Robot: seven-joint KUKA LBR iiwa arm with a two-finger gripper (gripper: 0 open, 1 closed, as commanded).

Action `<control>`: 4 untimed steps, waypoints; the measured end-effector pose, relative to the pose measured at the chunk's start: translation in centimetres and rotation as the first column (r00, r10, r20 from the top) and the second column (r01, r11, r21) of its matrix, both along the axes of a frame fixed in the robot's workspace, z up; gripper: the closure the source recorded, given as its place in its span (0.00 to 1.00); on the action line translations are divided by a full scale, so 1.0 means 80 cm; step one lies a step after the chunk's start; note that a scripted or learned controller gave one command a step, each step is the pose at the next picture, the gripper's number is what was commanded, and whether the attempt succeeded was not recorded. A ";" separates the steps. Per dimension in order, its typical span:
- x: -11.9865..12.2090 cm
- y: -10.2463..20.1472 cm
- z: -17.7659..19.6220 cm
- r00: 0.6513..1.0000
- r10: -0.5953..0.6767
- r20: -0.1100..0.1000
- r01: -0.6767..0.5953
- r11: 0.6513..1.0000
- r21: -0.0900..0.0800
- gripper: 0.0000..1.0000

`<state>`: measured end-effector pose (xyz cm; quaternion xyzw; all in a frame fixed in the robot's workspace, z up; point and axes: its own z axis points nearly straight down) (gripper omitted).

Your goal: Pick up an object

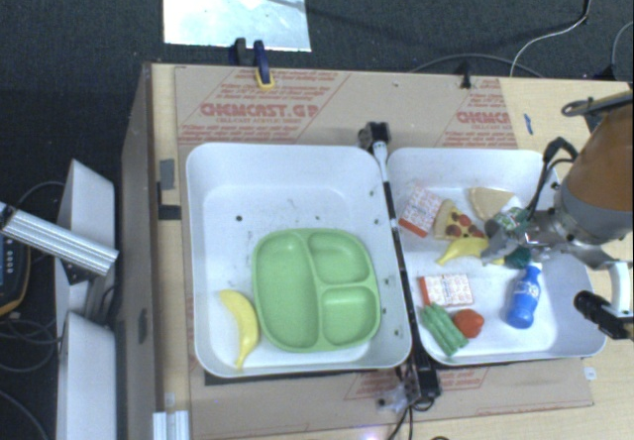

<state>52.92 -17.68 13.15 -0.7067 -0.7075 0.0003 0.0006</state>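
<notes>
Bench (297, 96): we record two white bins side by side, the left bin (223, 180) and the right bin (495, 163).

Gripper (510, 242): we find it low over the right bin, at the end of the grey arm (604, 185) that reaches in from the right. We cannot tell its state; clutter hides its tip.

Items around the gripper, right bin:
- small yellow banana (462, 250), just to its left, seemingly touching it
- pizza slice (456, 222), up and left
- pale wedge (489, 200), above
- red-patterned packet (421, 210), further left
- blue bottle (524, 294), just below
- red-and-white card (446, 288), down and left
- green vegetable (444, 328) and red tomato (469, 323), lower left, touching each other

Well to the gripper's left, left bin:
- green divided plate (315, 289)
- larger yellow banana (241, 323), beside the plate's far edge
</notes>
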 end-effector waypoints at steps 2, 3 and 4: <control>-0.053 0.000 -0.059 1.000 0.000 0.002 0.000 1.000 0.000 0.00; 0.031 -0.021 0.028 1.000 0.002 0.006 -0.002 1.000 -0.002 0.00; 0.067 0.054 0.083 1.000 0.003 0.005 -0.003 1.000 0.000 0.00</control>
